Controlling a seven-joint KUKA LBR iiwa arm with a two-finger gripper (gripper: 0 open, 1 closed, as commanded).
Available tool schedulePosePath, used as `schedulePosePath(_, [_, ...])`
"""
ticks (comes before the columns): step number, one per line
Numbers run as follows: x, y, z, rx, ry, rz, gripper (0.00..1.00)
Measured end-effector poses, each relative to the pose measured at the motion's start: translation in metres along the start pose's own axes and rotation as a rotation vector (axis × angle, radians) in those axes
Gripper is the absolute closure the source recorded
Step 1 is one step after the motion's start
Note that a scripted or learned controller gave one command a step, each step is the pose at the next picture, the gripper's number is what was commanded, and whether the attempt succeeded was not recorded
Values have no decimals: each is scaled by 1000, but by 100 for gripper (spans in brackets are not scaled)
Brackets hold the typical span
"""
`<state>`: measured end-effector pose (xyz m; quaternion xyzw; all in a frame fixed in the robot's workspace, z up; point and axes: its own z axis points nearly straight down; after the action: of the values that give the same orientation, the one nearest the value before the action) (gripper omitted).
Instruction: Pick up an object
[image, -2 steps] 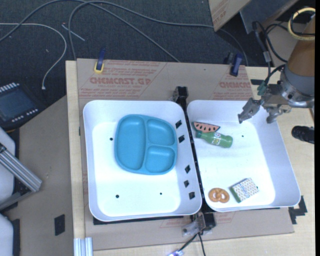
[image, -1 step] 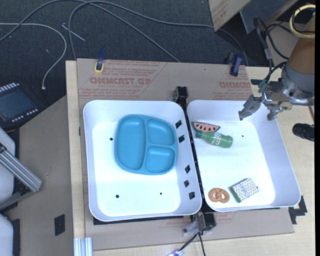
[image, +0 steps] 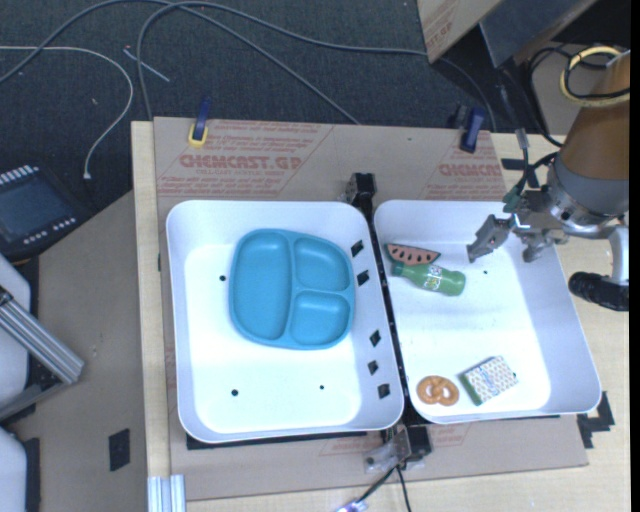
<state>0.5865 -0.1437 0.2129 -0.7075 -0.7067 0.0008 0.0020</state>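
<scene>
Camera view, items listed from the tool (image: 508, 238) outward. Tool: fingers spread, gripping nothing, hanging over the right bin (image: 560, 330) at its far end. Nearest, just beside and to its left: green bottle (image: 432, 277), touching a watermelon slice (image: 412, 254). Well apart, toward the bin's near end: pretzel (image: 437, 390) and patterned sponge (image: 489, 378). Farthest: blue divided plate (image: 291, 288) in the left bin (image: 200, 330). Risk: the round bottle may roll from closing fingers, or both touching items get nudged.

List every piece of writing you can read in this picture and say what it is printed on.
"CHEMCAST GP": red print on the brown cardboard sheet under the bins, blurred, so approximate.
Red print at that sheet's right: too blurred to read.
Green bottle's label: too small.
</scene>
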Motion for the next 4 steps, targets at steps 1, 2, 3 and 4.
schedulePosePath(1, [1, 8, 59, 1, 0, -1, 0])
schedulePosePath(2, [-5, 2, 106, 1, 0, 0, 0])
schedulePosePath(3, [-5, 3, 92, -5, -1, 0, 100])
schedulePosePath(4, [-8, 8, 48, -8, -3, -1, 100])
